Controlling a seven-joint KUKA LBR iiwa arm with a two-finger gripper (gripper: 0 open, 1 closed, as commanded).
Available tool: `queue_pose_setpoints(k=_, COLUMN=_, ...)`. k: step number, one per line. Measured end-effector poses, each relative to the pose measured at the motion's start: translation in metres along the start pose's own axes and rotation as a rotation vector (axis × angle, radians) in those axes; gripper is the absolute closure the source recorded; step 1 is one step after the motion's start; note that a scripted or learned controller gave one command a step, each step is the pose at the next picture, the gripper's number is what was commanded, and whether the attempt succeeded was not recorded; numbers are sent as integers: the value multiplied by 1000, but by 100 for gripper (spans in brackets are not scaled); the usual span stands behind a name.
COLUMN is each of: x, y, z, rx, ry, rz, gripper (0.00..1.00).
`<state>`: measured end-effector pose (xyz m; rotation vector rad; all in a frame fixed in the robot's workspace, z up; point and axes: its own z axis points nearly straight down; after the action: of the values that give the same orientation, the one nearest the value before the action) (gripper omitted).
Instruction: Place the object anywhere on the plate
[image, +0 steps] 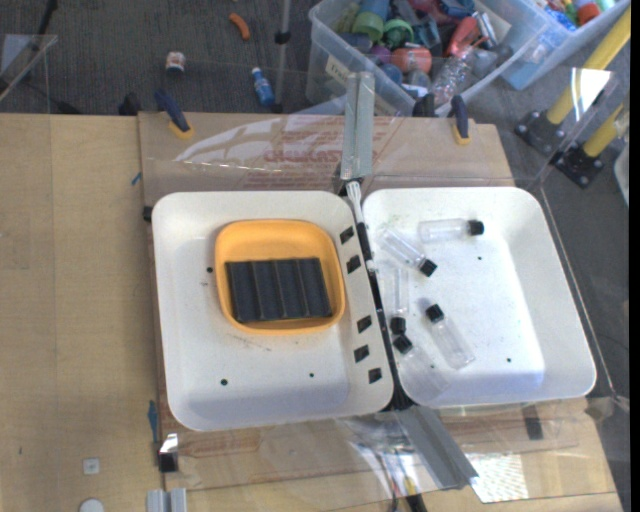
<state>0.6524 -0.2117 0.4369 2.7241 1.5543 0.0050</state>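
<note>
Plate waiting in the left bin, clear bottles lying in the right.

In the left bin (190, 385) sits an orange plate (280, 238), squarish with rounded corners, and a dark ribbed slab (279, 290) already lies flat across its middle. Past the divider, the right bin (540, 340) holds several clear bottles with black caps: one (447, 230) lies near the far wall with its cap pointing right, others (408, 252) lie just beside the divider, and one (446, 335) lies lower down, slanting toward the near right. Every bottle lies to the right of the plate, so any carry must travel leftward over the divider. The jaws' state cannot be told here.
</note>
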Motion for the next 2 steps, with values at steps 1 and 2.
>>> queue_pose_setpoints(k=1, x=9, y=12, z=1, rx=0, ry=0, rz=-172, gripper=100)
queue_pose_setpoints(k=2, x=9, y=12, z=0, rx=3, ry=1, rz=-441, gripper=100)
